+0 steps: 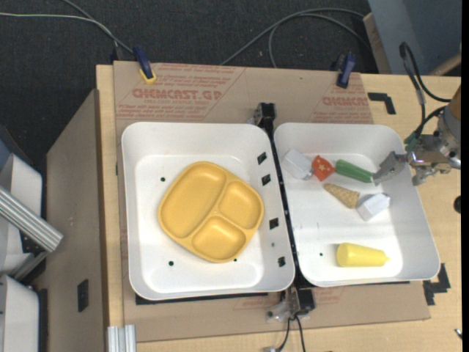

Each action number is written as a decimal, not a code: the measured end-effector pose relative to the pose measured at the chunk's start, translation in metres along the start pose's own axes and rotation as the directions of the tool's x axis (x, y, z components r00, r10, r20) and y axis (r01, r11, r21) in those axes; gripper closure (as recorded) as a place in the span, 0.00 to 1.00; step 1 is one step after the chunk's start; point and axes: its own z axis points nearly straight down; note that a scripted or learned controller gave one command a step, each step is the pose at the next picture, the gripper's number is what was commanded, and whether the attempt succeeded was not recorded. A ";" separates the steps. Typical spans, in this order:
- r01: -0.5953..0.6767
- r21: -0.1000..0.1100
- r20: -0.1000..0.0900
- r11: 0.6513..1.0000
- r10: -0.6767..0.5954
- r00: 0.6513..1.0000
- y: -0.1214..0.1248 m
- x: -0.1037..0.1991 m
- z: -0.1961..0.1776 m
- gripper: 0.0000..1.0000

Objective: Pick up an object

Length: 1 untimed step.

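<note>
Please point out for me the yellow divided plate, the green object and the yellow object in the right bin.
yellow divided plate (211,210): camera view, on the ridge between its compartments.
green object (354,171): camera view, on its middle.
yellow object (360,255): camera view, on its thick body.

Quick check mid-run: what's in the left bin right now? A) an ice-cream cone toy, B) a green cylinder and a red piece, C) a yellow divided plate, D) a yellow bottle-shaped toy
C: the yellow divided plate with three compartments lies in the left bin, while the small toys all sit in the right bin.
</note>
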 end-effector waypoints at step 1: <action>0.003 -0.012 0.003 1.000 -0.003 1.000 0.003 0.000 -0.006 0.00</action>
